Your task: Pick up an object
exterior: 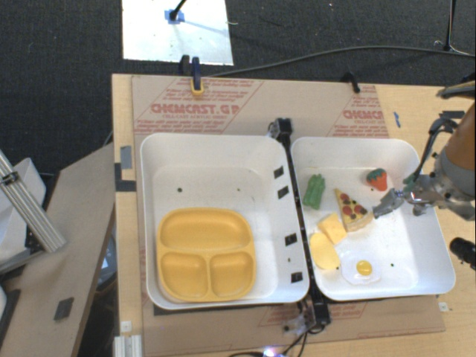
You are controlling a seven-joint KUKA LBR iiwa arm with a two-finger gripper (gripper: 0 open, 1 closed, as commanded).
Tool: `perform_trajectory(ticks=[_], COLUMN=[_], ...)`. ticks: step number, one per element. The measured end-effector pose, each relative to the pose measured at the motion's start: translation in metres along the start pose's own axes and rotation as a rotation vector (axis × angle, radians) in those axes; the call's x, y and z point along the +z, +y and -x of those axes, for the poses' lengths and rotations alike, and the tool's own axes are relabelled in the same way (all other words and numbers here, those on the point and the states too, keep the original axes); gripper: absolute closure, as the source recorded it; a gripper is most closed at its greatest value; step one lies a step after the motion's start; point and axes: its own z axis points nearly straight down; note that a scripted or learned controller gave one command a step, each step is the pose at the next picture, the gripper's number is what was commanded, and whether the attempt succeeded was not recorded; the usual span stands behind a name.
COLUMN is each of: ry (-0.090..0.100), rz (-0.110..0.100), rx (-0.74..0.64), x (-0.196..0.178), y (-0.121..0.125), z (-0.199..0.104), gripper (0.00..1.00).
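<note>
Nothing picked yet. My jaws [381, 207] sit right of center, tip just beside the pizza slice [352, 208] in the right bin [431, 266]; spread or pressed, cannot tell.

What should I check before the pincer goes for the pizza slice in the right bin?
1. Pincer near the pizza slice: ok, just to its right.
2. Slice held: not ok, nothing visible in the pincer.
3. Neighbours apart: not ok, a yellow cheese piece touches the slice's lower end.
4. Green vegetable out of the way: ok, left of the slice.
5. Pincer opening: cannot tell.
6. Slice within the right bin: ok.
</note>
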Motion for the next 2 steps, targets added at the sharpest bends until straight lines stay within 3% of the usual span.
perform_trajectory(ticks=[2], ry=[-0.001], rz=[0.003], rx=[0.001], x=[0.100], y=[-0.003], z=[-0.010], gripper=[0.00])
